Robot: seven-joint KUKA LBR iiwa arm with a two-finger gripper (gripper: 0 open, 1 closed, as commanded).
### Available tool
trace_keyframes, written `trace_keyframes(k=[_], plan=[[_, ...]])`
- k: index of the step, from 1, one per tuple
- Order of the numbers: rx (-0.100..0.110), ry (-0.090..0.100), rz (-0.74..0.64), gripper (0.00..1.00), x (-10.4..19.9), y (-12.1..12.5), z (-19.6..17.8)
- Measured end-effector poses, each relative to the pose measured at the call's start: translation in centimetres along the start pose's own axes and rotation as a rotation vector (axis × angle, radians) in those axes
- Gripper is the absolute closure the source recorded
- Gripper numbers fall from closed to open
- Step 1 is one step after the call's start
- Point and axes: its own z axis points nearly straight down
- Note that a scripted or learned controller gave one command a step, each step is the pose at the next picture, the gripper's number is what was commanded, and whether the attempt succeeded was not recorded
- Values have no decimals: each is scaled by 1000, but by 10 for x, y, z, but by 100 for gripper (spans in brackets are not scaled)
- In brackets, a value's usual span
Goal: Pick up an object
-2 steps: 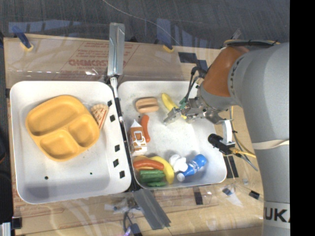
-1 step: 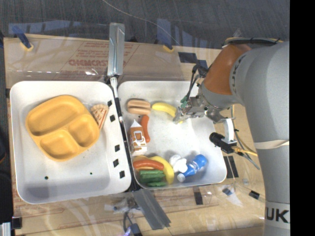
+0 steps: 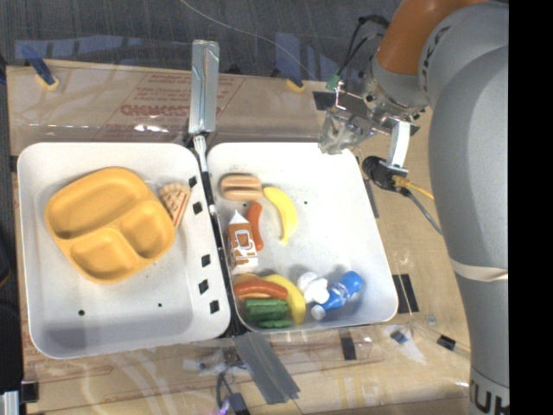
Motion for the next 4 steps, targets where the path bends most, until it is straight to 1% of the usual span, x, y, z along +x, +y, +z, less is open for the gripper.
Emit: trace_keyframes(k=[1,2,3,4], plan=[[3,-2,19,100,-29,19,-53],[8,-2,17,0,-28,19,-51],[20,-4,139,0,-53,-42,56],[2,0,517,0,-23,-47,148]])
